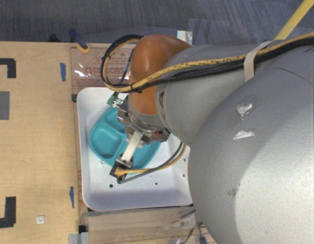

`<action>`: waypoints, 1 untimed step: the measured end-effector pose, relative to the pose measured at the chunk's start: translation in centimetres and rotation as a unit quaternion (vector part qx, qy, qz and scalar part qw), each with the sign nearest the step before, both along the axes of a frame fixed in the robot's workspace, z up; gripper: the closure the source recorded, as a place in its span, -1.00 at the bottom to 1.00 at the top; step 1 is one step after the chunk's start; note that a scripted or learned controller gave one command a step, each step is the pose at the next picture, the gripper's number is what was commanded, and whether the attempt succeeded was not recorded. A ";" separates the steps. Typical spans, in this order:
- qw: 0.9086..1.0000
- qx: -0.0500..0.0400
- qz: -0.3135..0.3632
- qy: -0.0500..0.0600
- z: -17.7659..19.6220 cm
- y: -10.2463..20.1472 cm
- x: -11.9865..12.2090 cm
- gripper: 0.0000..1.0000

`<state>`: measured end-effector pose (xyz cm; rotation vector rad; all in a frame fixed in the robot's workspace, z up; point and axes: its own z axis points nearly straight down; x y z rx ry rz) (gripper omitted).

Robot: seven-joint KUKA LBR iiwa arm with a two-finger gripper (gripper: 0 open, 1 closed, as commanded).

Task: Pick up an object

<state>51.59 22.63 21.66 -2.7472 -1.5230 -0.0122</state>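
- Arm (pixel 238 136), grey with an orange band (pixel 147 70) above the wrist, reaches in from the right of the view and leans down over a white bin (pixel 96 192).
- Gripper (pixel 146 132) hangs low over the middle of the bin, directly above a teal dish (pixel 103 139). Its working end is hidden under the wrist from this angle, so it cannot be told whether it is open or closed, or whether it has hold of anything.
- Dish lies flat on the bin floor, nearer the wall on the view's left than the opposite wall. It is moulded into rounded compartments, and the wrist covers its right part.
- Bare white floor shows along the bin's near edge, dotted with a few small dark specks (pixel 111 186).
- Black and yellow cables (pixel 197 65) run along the arm and loop over the orange band.
- Clear plastic sheet (pixel 93 67) with red print lies just past the bin's far edge.
- Tan bench (pixel 35 136) stretches away from the bin's left wall. It is marked with black corner brackets (pixel 9 67) and short strips of blue tape (pixel 63 71).
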 end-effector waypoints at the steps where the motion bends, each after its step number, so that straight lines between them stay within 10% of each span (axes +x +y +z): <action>1: 0.999 0.001 0.050 -0.008 -11.7 -0.1 -3.0 1.00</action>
